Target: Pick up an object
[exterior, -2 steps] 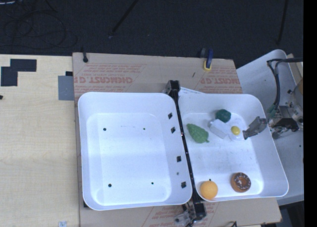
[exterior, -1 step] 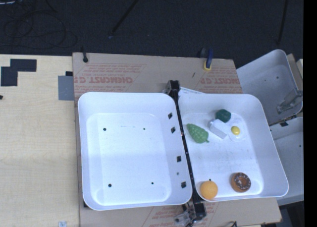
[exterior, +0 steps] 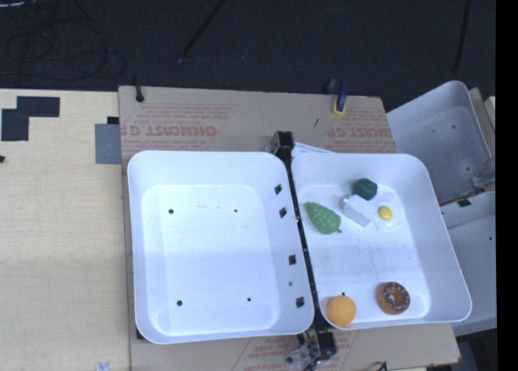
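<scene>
The right bin (exterior: 429, 199) holds several small objects. A green leafy piece (exterior: 322, 219) lies near its left wall. Further right sit a dark teal lump (exterior: 365, 189), a white block (exterior: 355, 211) and a fried-egg toy (exterior: 384, 215) close together. Near the front wall rest an orange ball (exterior: 341, 310) and a brown chocolate doughnut (exterior: 393, 297).
The left bin (exterior: 146, 199) stands beside the right one on a cardboard sheet (exterior: 210, 122). A black clip strip (exterior: 293, 223) runs between the bins. A grey metal plate (exterior: 441, 130) stands at the right. A blue and yellow clamp (exterior: 341, 98) sits on the cardboard's far edge.
</scene>
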`<state>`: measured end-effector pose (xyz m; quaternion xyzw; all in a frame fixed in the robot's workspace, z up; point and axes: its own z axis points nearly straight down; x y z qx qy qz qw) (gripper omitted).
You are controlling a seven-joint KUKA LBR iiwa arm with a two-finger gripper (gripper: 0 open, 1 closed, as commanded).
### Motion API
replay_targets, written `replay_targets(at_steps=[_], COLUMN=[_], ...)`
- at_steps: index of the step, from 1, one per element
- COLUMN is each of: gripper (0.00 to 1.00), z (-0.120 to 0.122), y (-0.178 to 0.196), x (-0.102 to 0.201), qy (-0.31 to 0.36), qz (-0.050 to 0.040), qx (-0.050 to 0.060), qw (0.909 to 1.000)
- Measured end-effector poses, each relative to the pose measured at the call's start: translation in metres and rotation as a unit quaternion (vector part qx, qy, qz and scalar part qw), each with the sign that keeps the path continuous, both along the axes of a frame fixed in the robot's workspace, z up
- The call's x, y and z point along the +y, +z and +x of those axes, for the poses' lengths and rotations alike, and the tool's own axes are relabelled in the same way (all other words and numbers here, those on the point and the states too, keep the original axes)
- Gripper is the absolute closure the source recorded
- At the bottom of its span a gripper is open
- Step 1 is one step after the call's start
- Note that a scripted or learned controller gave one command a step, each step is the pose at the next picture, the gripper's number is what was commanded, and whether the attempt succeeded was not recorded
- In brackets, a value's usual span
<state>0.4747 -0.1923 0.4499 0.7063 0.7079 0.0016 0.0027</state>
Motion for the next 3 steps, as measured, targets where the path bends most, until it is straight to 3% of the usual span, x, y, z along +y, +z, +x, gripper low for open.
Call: replay_targets(at_steps=[1,2,3], gripper=[0.00,1.00,1.00], z=[0.002,0.002,0.002], y=[0.094,0.097,0.087], x=[0.055,0.054,0.149], qy=[0.002,0.001,0.004], qz=[0.0000,0.0004,0.0016], qx=[-0.002,0.005,0.005], qw=[1.0000,1.0000,1.0000])
